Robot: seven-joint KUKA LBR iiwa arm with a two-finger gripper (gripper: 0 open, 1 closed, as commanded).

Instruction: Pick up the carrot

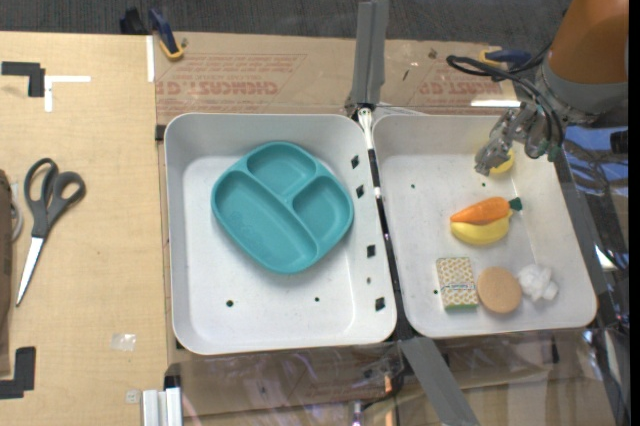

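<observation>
The orange carrot (482, 210) with a small green top lies in the right bin (420, 214), resting across a yellow banana-shaped piece (480, 232). My gripper (497, 154) hangs over the far right part of that bin, up and slightly right of the carrot, and apart from it. A small yellow object (503, 166) sits right at the gripper's tip, partly hidden by it. The arm's orange band (595, 24) fills the upper right.
A teal divided plate (283, 205) lies in the left bin (200, 314). Near the right bin's front edge are a small patterned box (457, 282), a tan round disc (498, 291) and a white crumpled piece (540, 283). Scissors (42, 209) lie on the bench at left.
</observation>
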